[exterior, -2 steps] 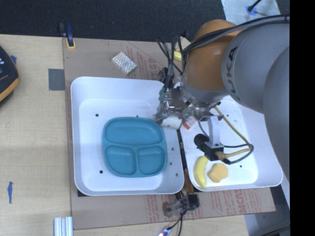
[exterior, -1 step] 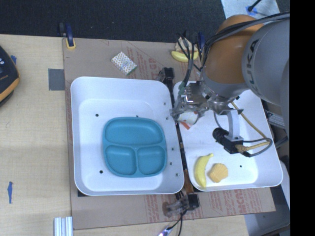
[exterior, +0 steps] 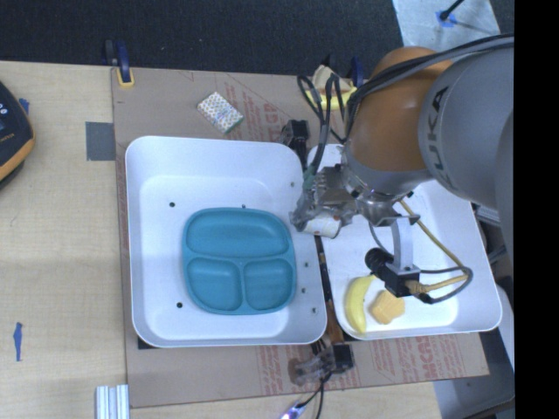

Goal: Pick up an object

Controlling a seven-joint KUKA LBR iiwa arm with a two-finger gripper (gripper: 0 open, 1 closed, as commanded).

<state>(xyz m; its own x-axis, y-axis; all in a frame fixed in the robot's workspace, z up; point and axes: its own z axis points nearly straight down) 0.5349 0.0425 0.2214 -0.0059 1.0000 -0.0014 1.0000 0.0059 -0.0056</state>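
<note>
Nearest the lens was the grey arm [exterior: 454, 120] with its orange band [exterior: 389, 112], reaching in from the right and covering much of the right bin [exterior: 476, 312]. Its gripper [exterior: 321, 212] sat low over the seam where the two bins met, by the left bin's [exterior: 140, 234] right wall. Whether it was open or closed could not be told, as the wrist hid it from above. A small pale shape showed just under it, but what it was, and whether it was held, was unclear.

By count there were two white bins. The left one held one blue plate [exterior: 238, 260] with three compartments. The right one held one banana [exterior: 354, 304] and one yellow block [exterior: 387, 307], touching each other at its front left corner. One small patterned square [exterior: 219, 112] lay on the bench behind the left bin.

The likely things to pick up, the banana and the block, lay well toward the front of the gripper, not beneath it. Closing where it stood would probably have caught only the bin walls or nothing at all. The plate looked broad and flat, so a two-finger pinch would likely have slipped off its rim. With the banana and block pressed together, a descent there could have nudged one aside or pinched both badly. The loose cable [exterior: 437, 282] looping near them might also have snagged.
</note>
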